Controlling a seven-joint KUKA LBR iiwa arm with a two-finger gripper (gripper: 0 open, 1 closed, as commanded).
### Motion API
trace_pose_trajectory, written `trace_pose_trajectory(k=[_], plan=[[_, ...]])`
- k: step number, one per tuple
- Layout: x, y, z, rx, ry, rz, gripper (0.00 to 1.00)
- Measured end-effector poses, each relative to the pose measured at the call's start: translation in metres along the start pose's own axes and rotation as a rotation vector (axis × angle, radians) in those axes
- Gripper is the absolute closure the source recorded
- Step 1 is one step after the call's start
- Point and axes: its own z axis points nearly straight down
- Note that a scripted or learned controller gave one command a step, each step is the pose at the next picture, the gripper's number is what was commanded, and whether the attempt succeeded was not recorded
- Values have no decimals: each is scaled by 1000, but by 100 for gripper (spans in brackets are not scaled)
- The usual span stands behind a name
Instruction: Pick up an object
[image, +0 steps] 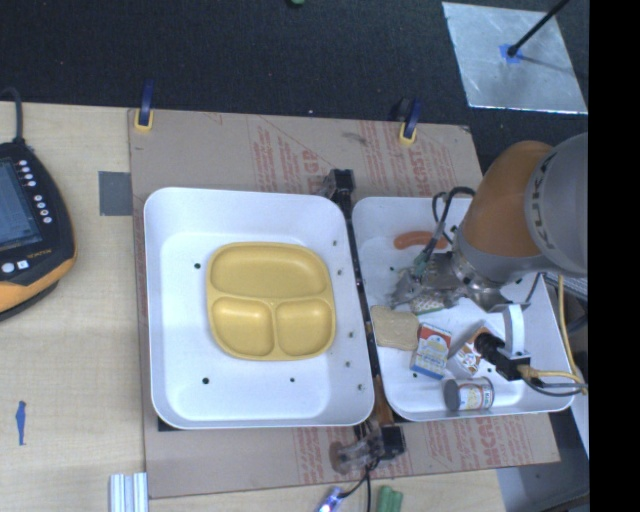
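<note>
The right bin (385, 222) holds several small objects: an orange carrot-like piece (409, 240), a tan flat block (393, 327), a small red, white and blue carton (432, 351), a small brown packet (468, 357) and a grey can (467, 396) lying on its side. My gripper (422, 290) is down in this bin, just above the tan block and left of the arm's orange band (503, 205). The arm covers the bin's back right part.
The left bin (170, 300) holds a yellow three-compartment tray (270, 299). A teach pendant (25, 225) lies on the bench at the far left. Clamps (407, 118) pin the cardboard sheet at the back. Cables run along the right bin's right side.
</note>
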Motion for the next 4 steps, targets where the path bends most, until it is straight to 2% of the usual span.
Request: trace_pose_trajectory(k=[1,2,3,4], plan=[[-1,-11,0,1,1,0,0],[4,27,0,-2,1,2,0],[-6,85,-1,-3,2,1,0],[-12,24,0,0,0,1,0]])
